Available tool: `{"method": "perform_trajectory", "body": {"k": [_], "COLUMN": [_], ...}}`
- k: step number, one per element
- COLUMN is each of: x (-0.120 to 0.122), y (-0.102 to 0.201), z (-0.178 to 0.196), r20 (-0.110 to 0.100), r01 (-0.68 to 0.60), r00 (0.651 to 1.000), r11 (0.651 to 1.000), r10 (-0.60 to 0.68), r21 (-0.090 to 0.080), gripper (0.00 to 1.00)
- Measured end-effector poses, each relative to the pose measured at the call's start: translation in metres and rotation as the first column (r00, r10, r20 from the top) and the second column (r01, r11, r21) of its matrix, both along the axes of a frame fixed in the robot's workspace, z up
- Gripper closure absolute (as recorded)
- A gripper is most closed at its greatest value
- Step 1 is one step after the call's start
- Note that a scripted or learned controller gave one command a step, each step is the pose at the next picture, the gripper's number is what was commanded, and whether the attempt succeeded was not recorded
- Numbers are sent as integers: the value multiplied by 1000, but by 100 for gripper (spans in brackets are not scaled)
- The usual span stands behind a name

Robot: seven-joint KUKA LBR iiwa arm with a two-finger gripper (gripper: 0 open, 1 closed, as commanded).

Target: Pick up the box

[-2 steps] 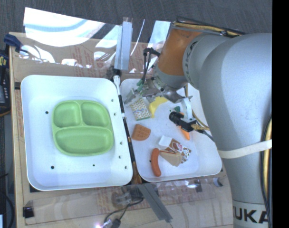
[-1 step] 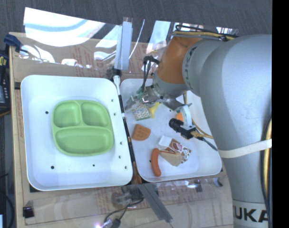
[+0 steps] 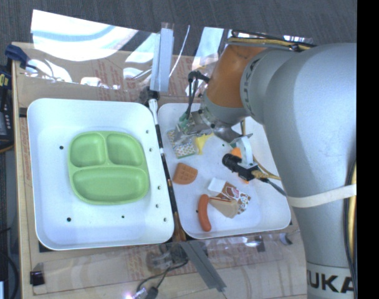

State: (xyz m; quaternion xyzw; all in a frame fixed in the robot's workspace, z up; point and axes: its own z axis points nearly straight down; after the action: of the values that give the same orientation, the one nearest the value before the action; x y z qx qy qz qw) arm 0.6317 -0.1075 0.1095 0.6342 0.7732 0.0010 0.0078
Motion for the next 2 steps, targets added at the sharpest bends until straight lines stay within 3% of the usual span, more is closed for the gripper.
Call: {"method": "perform_trajectory", "body": {"k": [1,2], "x": [0,1], "y": [-1,0], "z": [0,10], "r20": [0,2], "r01": [1,-2], "r00": [1000,1000], "r11": [1000,1000], "r10": [-1,2], "r21": [-2,-2], "gripper": [0,100]}}
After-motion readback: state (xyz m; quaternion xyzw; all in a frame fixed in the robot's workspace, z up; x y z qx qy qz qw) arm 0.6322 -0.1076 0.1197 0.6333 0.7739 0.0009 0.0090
